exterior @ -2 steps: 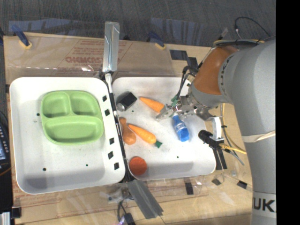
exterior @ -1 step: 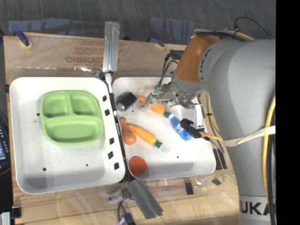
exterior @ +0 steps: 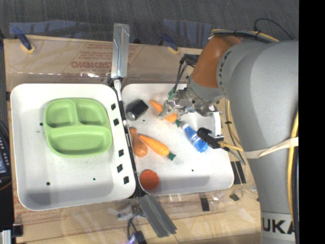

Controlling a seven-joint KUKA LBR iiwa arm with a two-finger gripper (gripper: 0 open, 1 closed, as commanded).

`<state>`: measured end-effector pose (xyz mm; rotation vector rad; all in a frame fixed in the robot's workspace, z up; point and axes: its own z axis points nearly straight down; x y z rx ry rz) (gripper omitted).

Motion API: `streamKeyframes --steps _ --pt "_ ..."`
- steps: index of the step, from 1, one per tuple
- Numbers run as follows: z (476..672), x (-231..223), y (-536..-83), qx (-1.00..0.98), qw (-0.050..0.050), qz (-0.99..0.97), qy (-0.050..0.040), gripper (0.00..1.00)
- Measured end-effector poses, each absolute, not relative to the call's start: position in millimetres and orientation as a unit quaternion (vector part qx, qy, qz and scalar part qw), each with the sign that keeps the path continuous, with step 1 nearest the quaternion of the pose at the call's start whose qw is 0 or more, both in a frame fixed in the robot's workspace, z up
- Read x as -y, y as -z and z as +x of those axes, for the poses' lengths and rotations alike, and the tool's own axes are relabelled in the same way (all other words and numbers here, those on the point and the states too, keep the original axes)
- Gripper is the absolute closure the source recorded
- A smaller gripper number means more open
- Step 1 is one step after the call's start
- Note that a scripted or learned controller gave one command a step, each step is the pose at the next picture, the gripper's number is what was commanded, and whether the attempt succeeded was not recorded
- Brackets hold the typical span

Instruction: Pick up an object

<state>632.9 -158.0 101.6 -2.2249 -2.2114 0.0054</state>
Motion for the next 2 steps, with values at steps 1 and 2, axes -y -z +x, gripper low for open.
streamKeyframes --steps 1,2 --pt "638.2 135.1 -163.1 0.644 0.001 -0.765 -0.0007 1.0" --pt "580.9 138.1 -209.1 0.727 0.002 -0.687 -0.0013 1.0"
